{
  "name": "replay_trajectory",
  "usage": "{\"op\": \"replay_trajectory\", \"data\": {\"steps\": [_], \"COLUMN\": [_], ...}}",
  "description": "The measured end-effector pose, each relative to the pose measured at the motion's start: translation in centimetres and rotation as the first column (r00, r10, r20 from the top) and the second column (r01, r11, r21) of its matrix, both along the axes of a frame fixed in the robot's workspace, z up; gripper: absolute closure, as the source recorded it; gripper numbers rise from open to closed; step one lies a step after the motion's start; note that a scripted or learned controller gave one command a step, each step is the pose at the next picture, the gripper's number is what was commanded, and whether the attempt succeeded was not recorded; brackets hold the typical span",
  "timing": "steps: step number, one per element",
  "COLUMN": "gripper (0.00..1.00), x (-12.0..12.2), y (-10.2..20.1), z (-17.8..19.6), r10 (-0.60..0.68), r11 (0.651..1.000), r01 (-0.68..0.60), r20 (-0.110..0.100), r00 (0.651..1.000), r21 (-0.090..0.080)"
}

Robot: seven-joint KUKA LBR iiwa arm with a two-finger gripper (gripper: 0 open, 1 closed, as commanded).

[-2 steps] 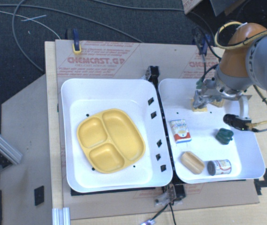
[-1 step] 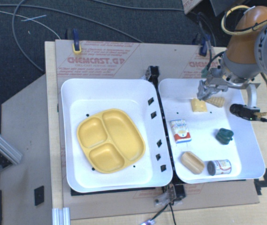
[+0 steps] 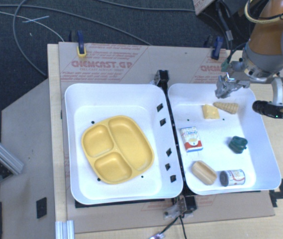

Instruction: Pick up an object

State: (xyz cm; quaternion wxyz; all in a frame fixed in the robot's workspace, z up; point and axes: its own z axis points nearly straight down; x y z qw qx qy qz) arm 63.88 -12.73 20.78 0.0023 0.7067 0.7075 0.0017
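Cone [image 3: 226,106] just below end effector [image 3: 226,89].

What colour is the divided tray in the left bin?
Yellow; the divided tray shows clearly in the camera view.

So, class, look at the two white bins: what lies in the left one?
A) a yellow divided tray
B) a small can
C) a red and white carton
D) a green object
A: the yellow divided tray lies alone in the left bin, while the can, green object and carton sit in the right bin.
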Motion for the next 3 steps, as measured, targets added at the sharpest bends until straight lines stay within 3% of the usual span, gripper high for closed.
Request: {"op": "replay_trajectory", "data": {"steps": [2, 3], "gripper": [1.00, 1.00], "x": [-1.3, -3.1], "y": [11.5, 16.9], "z": [1.1, 2.3], "r10": [0.004, 0.004], "r11": [1.000, 1.000], "r01": [-0.004, -0.004], "r20": [-0.008, -0.009], "r00": [1.000, 1.000], "r21": [0.003, 0.003]}}
